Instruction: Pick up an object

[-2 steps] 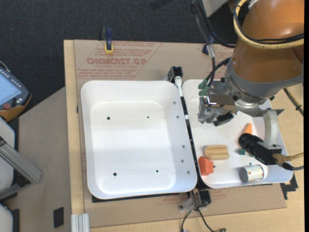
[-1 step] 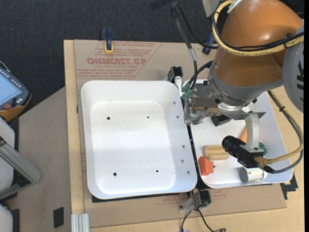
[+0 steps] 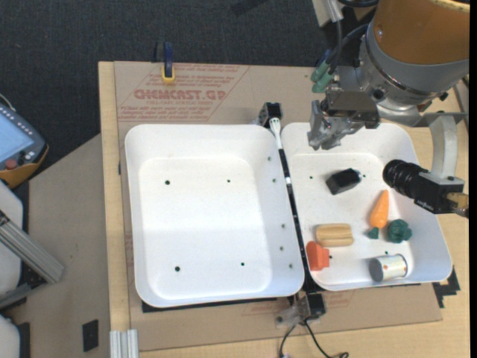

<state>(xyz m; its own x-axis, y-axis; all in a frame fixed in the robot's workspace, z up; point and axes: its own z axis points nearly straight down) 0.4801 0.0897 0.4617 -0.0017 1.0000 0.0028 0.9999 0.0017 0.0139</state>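
End effector (image 3: 326,134) hangs over the far left corner of the right bin (image 3: 422,271). Whether its grey fingers are open or closed cannot be told from this slant; nothing is seen between them. Arm (image 3: 417,32) enters from the upper right, orange band above a grey wrist.

Right bin contents, nearest the end effector first: black block (image 3: 343,180), apart from the fingers and toward the bin's middle; orange carrot (image 3: 380,209) to its right; green piece (image 3: 398,231) just beside the carrot's lower end; tan block (image 3: 334,235) lying flat; red piece (image 3: 318,256) touching the bin's left rim; silver-and-white cylinder (image 3: 388,267) on its side near the front rim. All rest on the bin floor.

Left bin (image 3: 141,170) adjoins, on a cardboard sheet (image 3: 112,200) covering the counter. Yellow-and-blue clamp (image 3: 168,63) grips the sheet's far edge.
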